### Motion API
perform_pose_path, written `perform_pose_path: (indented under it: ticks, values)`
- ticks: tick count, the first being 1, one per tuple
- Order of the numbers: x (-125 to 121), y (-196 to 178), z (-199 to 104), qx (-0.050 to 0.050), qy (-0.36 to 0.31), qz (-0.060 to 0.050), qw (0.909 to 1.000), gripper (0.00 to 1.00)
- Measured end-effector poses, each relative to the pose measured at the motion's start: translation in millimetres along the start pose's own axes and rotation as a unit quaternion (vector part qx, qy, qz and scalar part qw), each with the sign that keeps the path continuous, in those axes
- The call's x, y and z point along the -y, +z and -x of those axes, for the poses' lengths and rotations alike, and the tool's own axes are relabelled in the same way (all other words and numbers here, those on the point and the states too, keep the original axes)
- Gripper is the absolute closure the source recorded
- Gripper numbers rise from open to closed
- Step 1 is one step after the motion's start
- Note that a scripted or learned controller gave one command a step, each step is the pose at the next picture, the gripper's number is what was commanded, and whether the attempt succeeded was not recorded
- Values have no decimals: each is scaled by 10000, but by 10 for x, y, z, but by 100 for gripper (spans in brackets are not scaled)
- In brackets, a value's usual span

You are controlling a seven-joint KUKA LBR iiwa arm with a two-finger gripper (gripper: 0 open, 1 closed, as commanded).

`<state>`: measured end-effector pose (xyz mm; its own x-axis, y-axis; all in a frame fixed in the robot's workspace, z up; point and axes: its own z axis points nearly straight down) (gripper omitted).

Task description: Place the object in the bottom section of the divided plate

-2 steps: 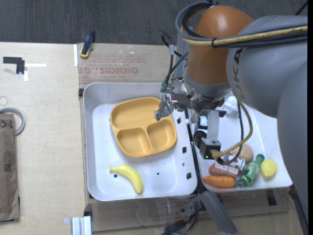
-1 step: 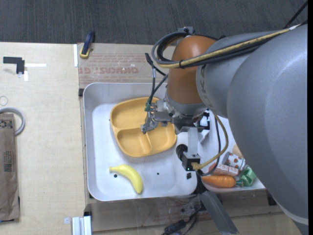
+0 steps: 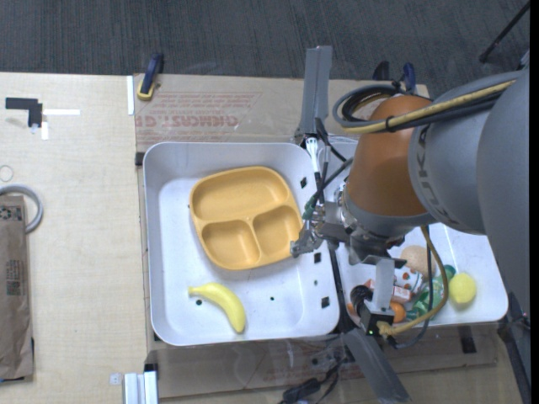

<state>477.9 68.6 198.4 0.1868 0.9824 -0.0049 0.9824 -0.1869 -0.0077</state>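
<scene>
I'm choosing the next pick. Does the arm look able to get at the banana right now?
Probably yes. The banana lies uncovered on the left bin's floor, apart from the plate. The arm hangs by the wall between the bins, with nothing between it and the banana.

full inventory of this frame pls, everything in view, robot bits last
divided plate: 1, yellow-orange, upper middle of left bin
banana: 1, yellow, left bin, below the plate, not touching it
left bin: 1, white, centre of bench
right bin: 1, white, beside the left bin, largely under the arm
round fruit: 1, yellow, right bin, near its right wall
small mixed items: count unclear, orange, green and pale, right bin, partly hidden
clamps: 2, blue and yellow, along the cardboard's top edge
cardboard: 1 sheet, brown, under the bins
packet: 1, brown, bench's left edge
arm: 1, grey with orange band, above the right bin
</scene>
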Motion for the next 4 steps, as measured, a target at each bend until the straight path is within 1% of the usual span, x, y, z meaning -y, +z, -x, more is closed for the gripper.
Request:
perform_pose_path:
  ticks: [1,2,3,4]
  values:
    - [-142,109,304,3,2013,-1,9795,0]
    - [-145,62,314,38,2000,-40,9798,100]
    - [-306,105,66,3,1567,2,9876,100]
    - [-753,-188,670,5,2773,-2,9608,100]
